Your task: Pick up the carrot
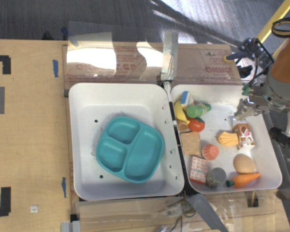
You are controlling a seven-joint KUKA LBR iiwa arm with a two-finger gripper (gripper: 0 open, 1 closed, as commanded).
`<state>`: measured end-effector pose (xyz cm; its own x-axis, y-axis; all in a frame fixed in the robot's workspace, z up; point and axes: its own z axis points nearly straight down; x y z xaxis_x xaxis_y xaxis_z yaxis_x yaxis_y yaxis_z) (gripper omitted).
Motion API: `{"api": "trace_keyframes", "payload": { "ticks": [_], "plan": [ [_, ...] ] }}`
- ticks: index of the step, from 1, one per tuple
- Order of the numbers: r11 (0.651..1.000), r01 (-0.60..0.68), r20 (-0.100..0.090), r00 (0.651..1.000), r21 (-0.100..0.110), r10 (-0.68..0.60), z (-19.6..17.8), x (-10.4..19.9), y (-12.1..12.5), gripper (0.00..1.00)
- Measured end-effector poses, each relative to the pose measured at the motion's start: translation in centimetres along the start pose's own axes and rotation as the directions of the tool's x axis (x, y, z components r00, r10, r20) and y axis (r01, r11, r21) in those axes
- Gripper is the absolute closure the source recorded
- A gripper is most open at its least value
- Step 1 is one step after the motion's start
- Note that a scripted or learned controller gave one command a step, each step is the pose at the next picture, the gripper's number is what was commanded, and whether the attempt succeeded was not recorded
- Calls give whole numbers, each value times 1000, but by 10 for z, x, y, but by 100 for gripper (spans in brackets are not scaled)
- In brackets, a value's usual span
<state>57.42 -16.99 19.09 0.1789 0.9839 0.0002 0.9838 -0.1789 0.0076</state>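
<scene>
Jaws above right bin, carrot apart

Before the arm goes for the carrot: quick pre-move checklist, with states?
1. Carrot located, near front edge of right bin: ok.
2. Carrot top unobstructed: ok.
3. Space around carrot: not ok, the tan egg-shaped item sits tight behind it.
4. Gripper above carrot: not ok, it hangs near the bin's far right side.
5. Gripper free of objects: cannot tell.
6. Teal tray in the left bin, away from the path: ok.
</scene>
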Motion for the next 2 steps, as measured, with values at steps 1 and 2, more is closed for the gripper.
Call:
{"api": "trace_keyframes", "payload": {
  "ticks": [1, 2],
  "plan": [
    [940, -341, 4, 940, 6, 341, -21, -20, 96, 100],
    [916, -402, 1, 916, 8, 402, -41, 88, 64, 100]
  ]
}}
